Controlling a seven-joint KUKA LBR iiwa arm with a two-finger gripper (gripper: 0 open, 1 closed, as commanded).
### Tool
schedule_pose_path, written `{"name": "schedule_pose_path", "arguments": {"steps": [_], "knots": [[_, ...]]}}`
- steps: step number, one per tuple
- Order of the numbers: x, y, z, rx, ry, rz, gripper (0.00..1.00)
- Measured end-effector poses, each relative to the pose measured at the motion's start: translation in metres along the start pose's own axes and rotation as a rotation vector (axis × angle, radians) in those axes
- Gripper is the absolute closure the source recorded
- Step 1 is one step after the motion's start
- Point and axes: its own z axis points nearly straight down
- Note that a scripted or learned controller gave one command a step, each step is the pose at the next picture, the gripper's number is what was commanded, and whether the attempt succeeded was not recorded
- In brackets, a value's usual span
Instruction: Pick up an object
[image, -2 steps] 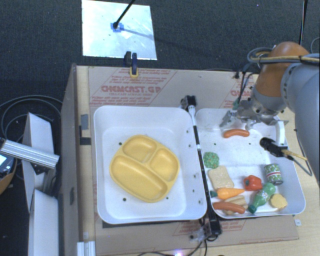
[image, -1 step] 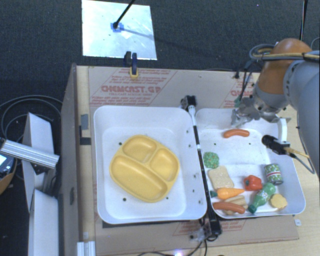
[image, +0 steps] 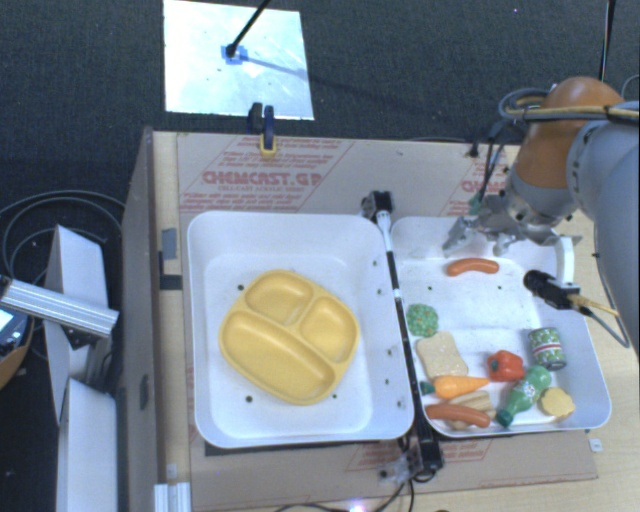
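Observation:
My gripper (image: 488, 236) hangs over the far edge of the right bin (image: 598, 392), with the grey arm and its orange band coming in from the upper right. Just in front of it an orange-red sausage (image: 472, 266) lies on the bin floor, apart from the gripper. Further forward in the same bin are a green knobbly ball (image: 422, 320), a slice of bread (image: 441, 354), a carrot (image: 460, 385), a red pepper (image: 506, 365), a small can (image: 547, 347), a green bottle (image: 522, 393), a yellow lump (image: 556, 402) and a second sausage (image: 458, 413).
The left bin (image: 215, 260) holds a yellow compartment plate (image: 290, 335). A black clip (image: 378, 205) sits at the far end of the wall between the bins. Most items crowd the right bin's near half.

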Motion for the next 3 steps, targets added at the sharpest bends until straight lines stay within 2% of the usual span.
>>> {"name": "schedule_pose_path", "arguments": {"steps": [1,2,3], "knots": [[0.0,0.001,-0.011,-0.004,-0.001,-0.002,1.0],[0.0,0.001,-0.011,-0.003,-0.001,-0.002,0.0],[0.021,0.007,0.027,-0.01,-0.003,0.001,0.0]]}}
